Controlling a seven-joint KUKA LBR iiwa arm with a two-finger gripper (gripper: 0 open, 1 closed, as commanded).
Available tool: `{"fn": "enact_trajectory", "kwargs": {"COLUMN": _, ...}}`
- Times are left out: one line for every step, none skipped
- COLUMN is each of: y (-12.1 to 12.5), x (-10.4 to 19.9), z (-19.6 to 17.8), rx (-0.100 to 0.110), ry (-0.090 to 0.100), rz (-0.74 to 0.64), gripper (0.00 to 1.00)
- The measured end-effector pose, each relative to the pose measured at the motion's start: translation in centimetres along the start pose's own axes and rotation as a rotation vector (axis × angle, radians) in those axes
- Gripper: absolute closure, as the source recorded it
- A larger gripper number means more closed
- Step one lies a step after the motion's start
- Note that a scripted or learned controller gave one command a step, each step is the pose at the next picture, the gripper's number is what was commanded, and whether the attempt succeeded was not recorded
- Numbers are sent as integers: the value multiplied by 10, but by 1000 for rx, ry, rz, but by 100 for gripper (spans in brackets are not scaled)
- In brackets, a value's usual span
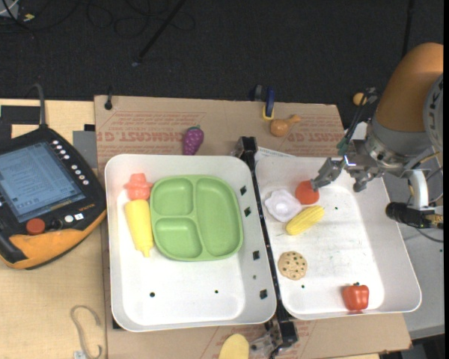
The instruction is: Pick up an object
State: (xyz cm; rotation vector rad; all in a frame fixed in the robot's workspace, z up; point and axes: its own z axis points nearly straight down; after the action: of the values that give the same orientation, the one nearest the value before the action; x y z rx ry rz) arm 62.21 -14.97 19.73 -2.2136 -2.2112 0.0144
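My gripper (343, 179) hangs over the back of the right bin (393, 264) and looks open, with nothing between its fingers. Its left finger (326, 176) points down towards a red-orange tomato (307, 193) just to its left; I cannot tell if they touch. Beside the tomato lie a white lump (282, 204) and a yellow corn cob (304, 220). Nearer the front of this bin sit a cookie (292, 265) and a red pepper (355, 296).
The left bin (179, 298) holds a green divided plate (195, 218), a yellow bottle (139, 225) and an orange-pink item (138, 186). Behind the bins lie purple grapes (193, 139) and an orange gourd (283, 125). A teach pendant (30, 189) sits at left.
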Motion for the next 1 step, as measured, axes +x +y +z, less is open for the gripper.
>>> {"fn": "enact_trajectory", "kwargs": {"y": 3, "x": 0, "z": -9, "rx": -15, "ry": -3, "rz": -2, "gripper": 0}}
